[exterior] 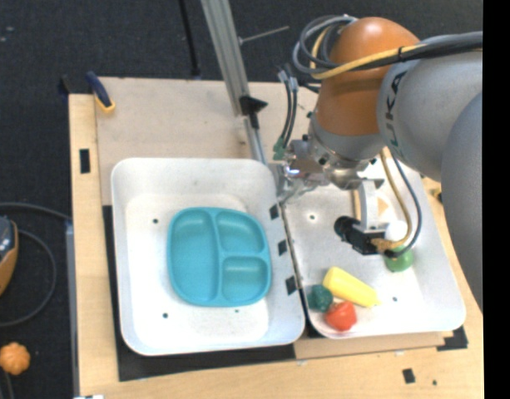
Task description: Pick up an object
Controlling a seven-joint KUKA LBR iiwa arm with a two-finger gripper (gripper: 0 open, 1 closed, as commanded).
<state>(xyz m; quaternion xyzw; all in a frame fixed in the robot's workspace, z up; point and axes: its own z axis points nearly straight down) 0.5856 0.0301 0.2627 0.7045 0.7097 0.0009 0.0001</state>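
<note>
My gripper (293,179) hangs under the orange-banded wrist, over the far left corner of the right bin (429,306), close to the wall between the bins. Near that bin's front lie a yellow block (351,287), a small green piece (320,298) and a red piece (342,315), all touching. A green round thing (398,261) sits further right with a pale piece (395,233) just behind it. The gripper is well behind these objects, and nothing shows in it.
The left bin (138,322) holds a teal divided plate (218,254). An aluminium post (230,65) rises behind the bins. A blue and yellow clamp (100,91) lies at the bench's far left corner. An orange ball (13,357) lies off the bench at the lower left.
</note>
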